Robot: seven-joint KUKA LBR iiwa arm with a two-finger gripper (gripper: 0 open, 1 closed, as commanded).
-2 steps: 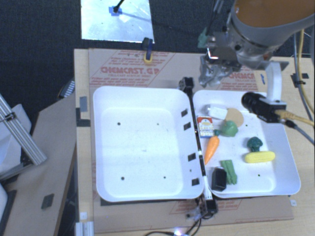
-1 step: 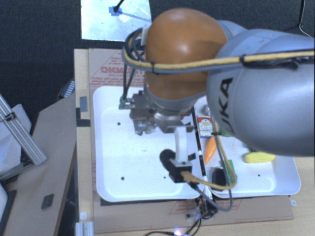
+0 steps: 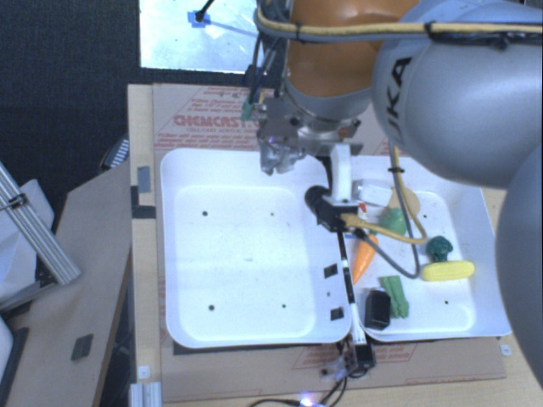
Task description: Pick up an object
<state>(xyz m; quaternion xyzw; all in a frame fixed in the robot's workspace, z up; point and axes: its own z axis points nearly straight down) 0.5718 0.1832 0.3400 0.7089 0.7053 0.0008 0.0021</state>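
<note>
The gripper (image 3: 276, 155) hangs up and to the left of the carrot (image 3: 363, 257), over the far rim of the left bin (image 3: 237, 253). Whether it is open or closed cannot be told. It should probably cross over and descend squarely on a free-lying piece. The corn cob (image 3: 448, 270), right of the carrot, looks suitable: short, yellow, rounded, lying flat.

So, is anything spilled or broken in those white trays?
Nothing stands out. The orange toy carrot, the yellow toy corn cob, the green plastic block and the small black box all lie inside the right white tray. None is spilled or visibly broken.
</note>
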